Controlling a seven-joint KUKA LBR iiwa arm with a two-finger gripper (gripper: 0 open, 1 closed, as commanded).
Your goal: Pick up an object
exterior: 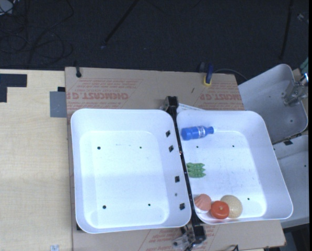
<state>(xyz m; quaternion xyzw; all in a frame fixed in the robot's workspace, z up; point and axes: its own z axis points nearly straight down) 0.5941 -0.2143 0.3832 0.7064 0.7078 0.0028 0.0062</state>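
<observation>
The right bin (260,140) holds a blue bottle (196,133) lying on its side near the far left corner. A small green object (196,170) lies by the bin's left wall. In the near left corner sit three round items close together: a pinkish one (202,202), a red one (219,209) and a beige one (233,205). A grey part of the arm (281,95) shows at the right edge, beyond the right bin.
The left bin (77,140) stands beside the right one, parted by a black clip strip (177,156). Both rest on a cardboard sheet (124,90) over a wooden bench (25,156). A blue and yellow clamp (208,75) sits at the cardboard's far edge.
</observation>
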